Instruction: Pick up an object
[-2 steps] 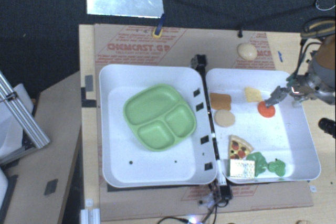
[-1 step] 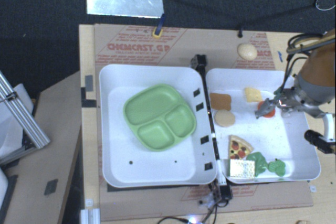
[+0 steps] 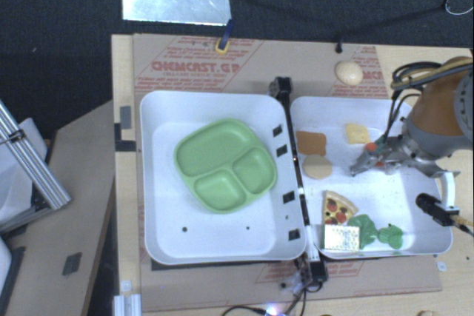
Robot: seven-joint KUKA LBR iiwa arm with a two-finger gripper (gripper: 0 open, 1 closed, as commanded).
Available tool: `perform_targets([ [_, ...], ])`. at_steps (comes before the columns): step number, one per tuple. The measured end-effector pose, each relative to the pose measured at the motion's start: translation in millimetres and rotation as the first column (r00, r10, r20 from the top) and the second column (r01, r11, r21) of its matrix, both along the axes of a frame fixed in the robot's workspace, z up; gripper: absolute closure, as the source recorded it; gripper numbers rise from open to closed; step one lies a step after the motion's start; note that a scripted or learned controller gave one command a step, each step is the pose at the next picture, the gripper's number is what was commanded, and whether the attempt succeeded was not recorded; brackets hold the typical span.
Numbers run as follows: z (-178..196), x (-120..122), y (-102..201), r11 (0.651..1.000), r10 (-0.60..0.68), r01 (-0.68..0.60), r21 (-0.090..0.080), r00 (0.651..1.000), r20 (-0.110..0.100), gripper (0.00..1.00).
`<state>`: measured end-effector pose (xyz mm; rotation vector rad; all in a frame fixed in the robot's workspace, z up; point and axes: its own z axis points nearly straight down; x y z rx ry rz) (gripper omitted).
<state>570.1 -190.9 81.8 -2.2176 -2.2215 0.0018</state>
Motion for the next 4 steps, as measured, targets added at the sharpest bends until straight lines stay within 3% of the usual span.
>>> perform_targets([
  [1, 13.7, 1.9, -1.2, 1.0, 0.0, 0.0, -0.003, 1.0, 0.007, 1.0],
  [3, 123.9, 9.3, -12.5, 1.0, 0.002, -0.002, -0.004, 1.0, 0.01, 1.0],
  [4, 144.0, 10.4, -12.9, 1.0, 0.002, -0.002, -0.003, 1.0, 0.007, 1.0],
])
